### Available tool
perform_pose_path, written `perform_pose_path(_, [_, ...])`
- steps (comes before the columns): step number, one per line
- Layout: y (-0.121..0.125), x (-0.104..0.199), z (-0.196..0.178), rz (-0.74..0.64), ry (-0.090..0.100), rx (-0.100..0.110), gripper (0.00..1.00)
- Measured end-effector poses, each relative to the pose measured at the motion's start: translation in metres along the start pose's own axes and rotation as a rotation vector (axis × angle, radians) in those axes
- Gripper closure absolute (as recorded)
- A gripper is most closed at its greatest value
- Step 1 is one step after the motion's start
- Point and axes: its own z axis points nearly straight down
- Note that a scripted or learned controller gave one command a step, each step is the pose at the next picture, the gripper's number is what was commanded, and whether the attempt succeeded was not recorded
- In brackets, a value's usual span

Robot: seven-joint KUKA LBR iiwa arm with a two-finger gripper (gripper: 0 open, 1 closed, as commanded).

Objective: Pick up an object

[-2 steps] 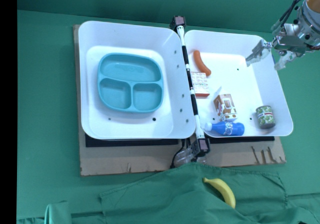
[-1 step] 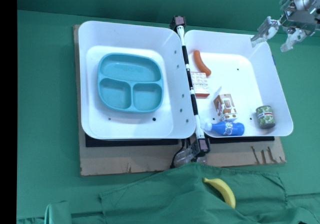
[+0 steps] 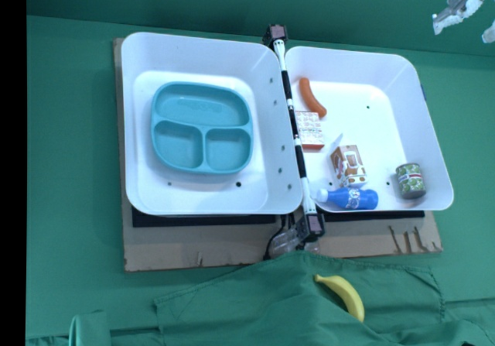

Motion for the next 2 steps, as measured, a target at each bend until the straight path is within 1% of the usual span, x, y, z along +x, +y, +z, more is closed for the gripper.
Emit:
perform_pose_path(1, [0.0,-0.001,-0.007,0.005,0.0,0.007,1.0])
perform_pose_path(2, [0.03,0.038,0.077,-0.003,0.005,0.025,1.0])
